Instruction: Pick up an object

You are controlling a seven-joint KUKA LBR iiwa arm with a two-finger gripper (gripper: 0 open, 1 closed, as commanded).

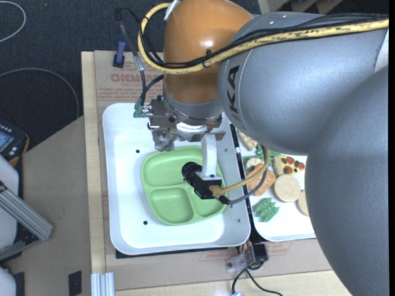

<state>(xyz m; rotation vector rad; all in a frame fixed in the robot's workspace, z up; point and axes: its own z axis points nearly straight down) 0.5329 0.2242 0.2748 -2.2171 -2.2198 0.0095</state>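
nearest the lens, the grey arm [308,73] is seen spanning the upper right of the view, with its orange band [197,36] set above the wrist. below the band, the gripper [163,139] is held low over the left bin [123,165], at the far left rim of a green divided plate [170,187]; whether the claw is wide or narrow cannot be told, and nothing is seen held in it. the plate is laid flat on the bin floor, toward the right side, its right edge partly hidden by the wrist and close to the wall shared with the right bin [284,228]. bare white floor is left along the plate's left side and beyond its far edge, and a narrower strip along the near wall. in the right bin, a pizza slice [290,163], a round biscuit [287,189] and a small green piece [266,209] are laid near one another, close under the arm. the tan bench [92,134] is seen as a narrow margin outside the left bin.
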